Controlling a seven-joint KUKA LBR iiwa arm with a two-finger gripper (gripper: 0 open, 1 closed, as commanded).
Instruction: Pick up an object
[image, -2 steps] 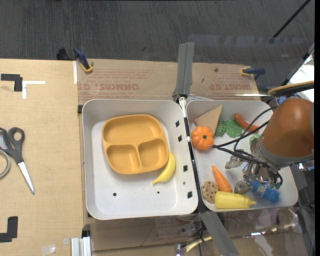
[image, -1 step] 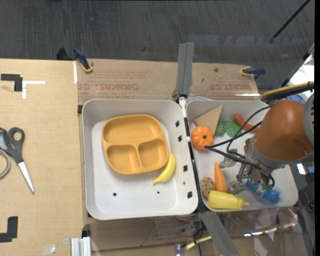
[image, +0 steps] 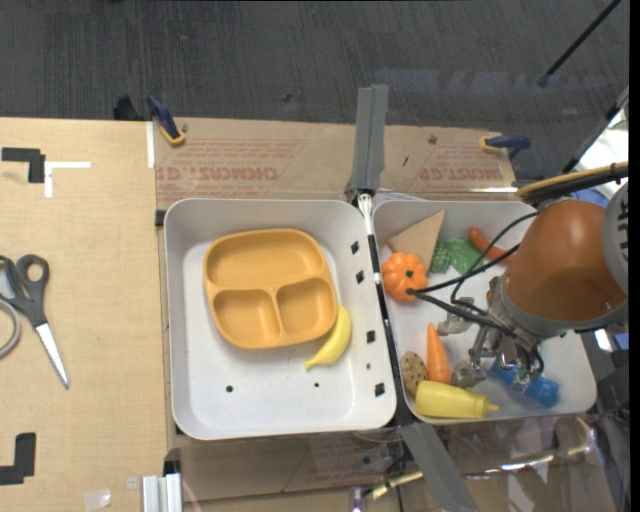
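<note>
Gripper lowered into the right bin, over toys near its front edge.

Left bin (image: 185, 400): a yellow tray (image: 268, 290) with a banana (image: 333, 340) just beside it, open floor toward the front edge. Right bin (image: 580, 395): pumpkin (image: 402, 275) at the left wall, carrot (image: 438, 352) and yellow bottle (image: 450, 401) near the front edge. The gripper (image: 492, 362) hangs just right of the carrot; jaw state cannot be told. Descend vertically, centre on one toy, and avoid the front wall.

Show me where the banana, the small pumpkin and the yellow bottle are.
banana (image: 333, 340): camera view, middle of its curve.
small pumpkin (image: 402, 275): camera view, orange body.
yellow bottle (image: 447, 400): camera view, middle of its body.
</note>
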